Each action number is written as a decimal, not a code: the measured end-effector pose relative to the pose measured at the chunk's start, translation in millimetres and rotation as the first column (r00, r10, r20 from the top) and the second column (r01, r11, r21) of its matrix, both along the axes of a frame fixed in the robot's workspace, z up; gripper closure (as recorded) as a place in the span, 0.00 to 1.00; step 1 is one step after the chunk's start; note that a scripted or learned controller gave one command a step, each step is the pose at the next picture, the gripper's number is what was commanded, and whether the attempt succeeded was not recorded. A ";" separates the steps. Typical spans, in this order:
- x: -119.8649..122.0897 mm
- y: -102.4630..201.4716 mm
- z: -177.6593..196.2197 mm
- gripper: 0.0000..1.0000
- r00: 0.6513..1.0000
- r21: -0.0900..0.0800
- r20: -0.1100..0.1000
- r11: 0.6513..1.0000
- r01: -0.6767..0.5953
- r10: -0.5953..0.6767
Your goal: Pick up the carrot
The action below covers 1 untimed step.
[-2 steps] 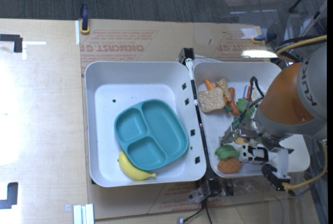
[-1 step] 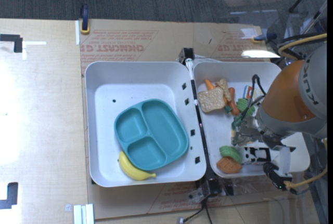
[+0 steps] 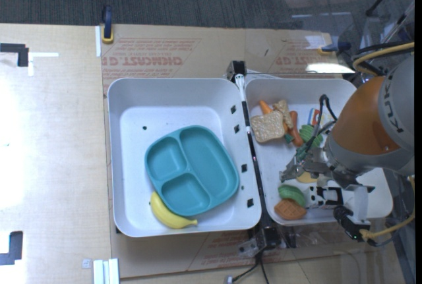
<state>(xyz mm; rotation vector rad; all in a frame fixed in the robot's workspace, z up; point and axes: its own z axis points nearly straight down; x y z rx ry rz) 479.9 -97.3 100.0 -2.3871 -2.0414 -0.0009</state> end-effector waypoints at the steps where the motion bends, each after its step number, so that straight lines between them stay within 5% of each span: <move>1: 1.3 -0.8 8.3 1.00 1.000 -0.001 0.000 1.000 0.001 -0.001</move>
